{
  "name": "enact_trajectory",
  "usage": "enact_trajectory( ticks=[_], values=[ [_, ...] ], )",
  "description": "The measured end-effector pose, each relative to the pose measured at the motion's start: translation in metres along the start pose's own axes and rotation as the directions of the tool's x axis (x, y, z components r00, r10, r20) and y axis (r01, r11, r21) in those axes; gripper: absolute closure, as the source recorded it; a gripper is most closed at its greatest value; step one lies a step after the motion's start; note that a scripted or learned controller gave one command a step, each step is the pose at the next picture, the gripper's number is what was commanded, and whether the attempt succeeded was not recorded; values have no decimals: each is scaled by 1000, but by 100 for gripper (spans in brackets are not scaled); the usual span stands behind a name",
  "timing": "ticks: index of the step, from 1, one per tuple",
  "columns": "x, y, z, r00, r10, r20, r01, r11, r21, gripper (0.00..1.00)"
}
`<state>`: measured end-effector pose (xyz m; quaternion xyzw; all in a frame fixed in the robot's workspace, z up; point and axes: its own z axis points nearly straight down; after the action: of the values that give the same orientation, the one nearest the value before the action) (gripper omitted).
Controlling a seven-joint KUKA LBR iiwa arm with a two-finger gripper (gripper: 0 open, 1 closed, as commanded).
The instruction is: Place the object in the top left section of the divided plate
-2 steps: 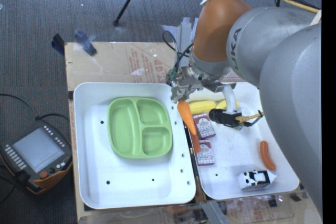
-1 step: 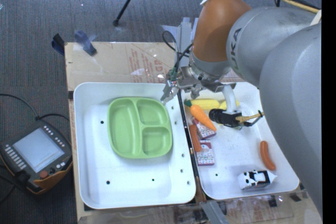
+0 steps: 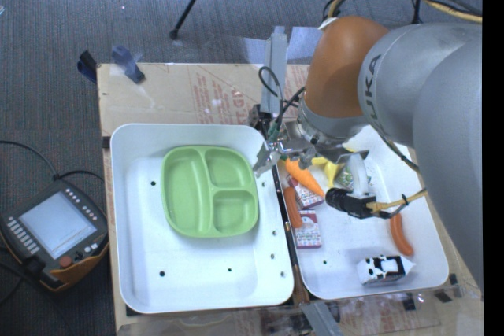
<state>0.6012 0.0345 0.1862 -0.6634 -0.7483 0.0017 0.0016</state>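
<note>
1. The end effector (image 3: pixel 268 156) is found over the shared edge of the two bins, at the upper right corner of the left bin (image 3: pixel 126 248). Whether it is apart or together cannot be told.
2. The green divided plate (image 3: pixel 193 193) is seen in the upper half of the left bin, set slightly askew, with its right rim just beside the end effector.
3. Bare white floor is noted below the plate and along the bin's left wall.
4. An orange carrot (image 3: pixel 305 177) is seen in the right bin (image 3: pixel 346 279), just beside the end effector; a hold on it cannot be confirmed.
5. A patterned box (image 3: pixel 309 228), an orange sausage (image 3: pixel 402 236) and a black-and-white toy (image 3: pixel 386 267) are scattered across the right bin.
6. The right bin's upper half is covered by the arm.
7. The brown desk (image 3: pixel 181 90) is exposed beyond the left bin's upper edge.
</note>
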Motion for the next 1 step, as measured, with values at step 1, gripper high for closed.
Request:
enact_trajectory(
  ticks=[1],
  values=[
    [-11, -14, -10, 1000, 18, -1, -18, 1000, 0, 0]
  ],
)
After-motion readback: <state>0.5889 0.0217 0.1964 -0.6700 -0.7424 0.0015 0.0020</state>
